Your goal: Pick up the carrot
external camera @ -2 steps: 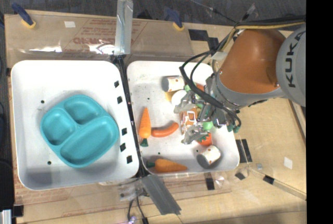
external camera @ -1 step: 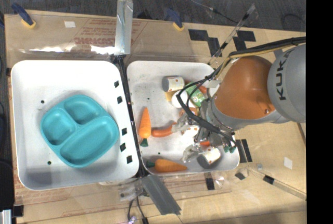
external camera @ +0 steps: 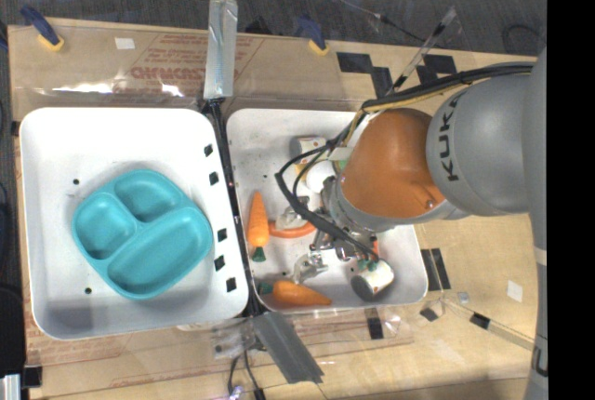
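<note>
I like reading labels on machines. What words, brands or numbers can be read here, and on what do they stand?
"KUKA": black letters on the grey arm, running sideways.
Red print on the cardboard behind the left bin: too faint and blurred to read.
Small white tags on the bench: too small to read.

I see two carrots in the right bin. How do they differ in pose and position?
The carrot by the divider lies roughly along the bin's left wall; the carrot near the front edge lies crosswise along the front wall. The first sits further from the gripper. Both are orange and lie flat in the right bin.
</note>
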Robot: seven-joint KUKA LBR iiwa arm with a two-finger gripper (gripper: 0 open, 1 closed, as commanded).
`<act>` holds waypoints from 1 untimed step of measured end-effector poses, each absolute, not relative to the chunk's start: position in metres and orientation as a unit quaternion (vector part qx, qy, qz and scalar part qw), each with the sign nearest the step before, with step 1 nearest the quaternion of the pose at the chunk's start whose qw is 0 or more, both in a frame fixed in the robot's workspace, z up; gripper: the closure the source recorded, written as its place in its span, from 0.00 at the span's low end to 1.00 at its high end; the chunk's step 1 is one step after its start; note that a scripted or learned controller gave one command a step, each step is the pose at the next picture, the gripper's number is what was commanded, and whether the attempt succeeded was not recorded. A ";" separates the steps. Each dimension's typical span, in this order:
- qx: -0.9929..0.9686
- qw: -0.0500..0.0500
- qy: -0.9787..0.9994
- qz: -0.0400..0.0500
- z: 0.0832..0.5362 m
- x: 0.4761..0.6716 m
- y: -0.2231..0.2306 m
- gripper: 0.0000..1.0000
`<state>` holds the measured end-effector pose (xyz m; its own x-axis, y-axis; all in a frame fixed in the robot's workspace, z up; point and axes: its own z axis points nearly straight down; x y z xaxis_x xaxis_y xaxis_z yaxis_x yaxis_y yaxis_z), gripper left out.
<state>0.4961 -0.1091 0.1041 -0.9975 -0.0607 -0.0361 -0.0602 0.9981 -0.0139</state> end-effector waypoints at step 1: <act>-0.002 0.004 1.000 -0.001 0.094 0.505 -0.094 0.00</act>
<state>0.5045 -0.0938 0.0944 -1.0000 -0.0045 -0.0083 -0.0045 1.0000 -0.0026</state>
